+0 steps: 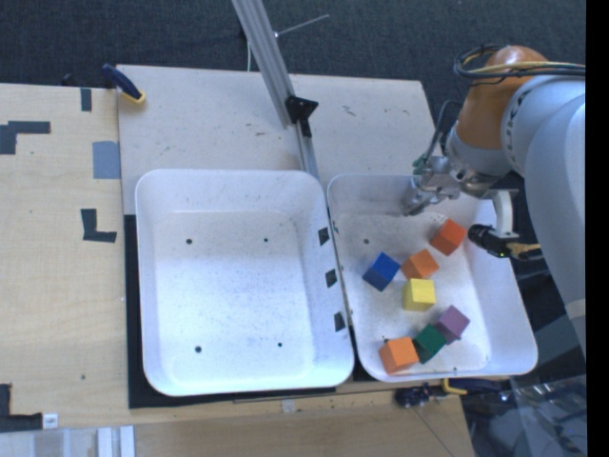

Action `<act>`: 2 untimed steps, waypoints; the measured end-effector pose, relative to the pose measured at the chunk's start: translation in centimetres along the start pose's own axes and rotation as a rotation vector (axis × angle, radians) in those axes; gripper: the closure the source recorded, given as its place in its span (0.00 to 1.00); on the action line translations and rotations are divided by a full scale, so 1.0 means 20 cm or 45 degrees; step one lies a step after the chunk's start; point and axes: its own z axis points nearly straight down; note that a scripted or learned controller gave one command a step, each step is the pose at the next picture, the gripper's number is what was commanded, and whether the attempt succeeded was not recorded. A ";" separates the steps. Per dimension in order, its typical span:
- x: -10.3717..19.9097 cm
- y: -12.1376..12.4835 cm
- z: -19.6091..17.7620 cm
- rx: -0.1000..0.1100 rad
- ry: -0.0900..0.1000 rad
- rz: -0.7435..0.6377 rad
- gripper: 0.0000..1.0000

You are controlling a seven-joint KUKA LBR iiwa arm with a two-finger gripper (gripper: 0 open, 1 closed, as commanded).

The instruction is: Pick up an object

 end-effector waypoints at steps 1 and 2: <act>-0.01 0.01 -0.32 -0.010 0.000 0.003 1.00; -0.01 0.02 -0.59 -0.011 0.000 0.003 1.00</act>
